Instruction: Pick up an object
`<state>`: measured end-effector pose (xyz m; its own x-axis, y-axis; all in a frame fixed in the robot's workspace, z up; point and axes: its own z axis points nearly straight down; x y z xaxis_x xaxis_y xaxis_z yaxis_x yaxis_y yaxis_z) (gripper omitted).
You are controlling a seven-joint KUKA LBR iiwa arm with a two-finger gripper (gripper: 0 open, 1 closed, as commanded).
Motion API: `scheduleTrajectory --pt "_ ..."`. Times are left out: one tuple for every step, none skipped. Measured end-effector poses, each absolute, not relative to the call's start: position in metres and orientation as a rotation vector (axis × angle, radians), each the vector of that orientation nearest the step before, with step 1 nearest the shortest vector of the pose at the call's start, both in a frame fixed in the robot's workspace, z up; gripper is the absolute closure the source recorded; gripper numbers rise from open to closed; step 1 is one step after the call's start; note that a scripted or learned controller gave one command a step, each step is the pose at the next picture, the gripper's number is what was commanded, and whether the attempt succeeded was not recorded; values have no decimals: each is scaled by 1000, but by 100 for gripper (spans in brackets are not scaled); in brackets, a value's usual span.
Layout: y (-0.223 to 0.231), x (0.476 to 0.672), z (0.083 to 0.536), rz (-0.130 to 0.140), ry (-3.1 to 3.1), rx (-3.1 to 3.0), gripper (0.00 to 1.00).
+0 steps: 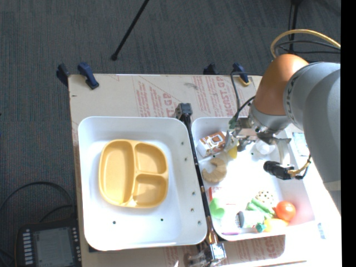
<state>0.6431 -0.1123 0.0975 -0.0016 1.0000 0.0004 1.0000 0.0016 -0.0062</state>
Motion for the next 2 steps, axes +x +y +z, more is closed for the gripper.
scheduleTrajectory --pt "-45 628 189 -3 -2226 -2217 100" --pt "-2 629 188 0 -2225 -2215 100"
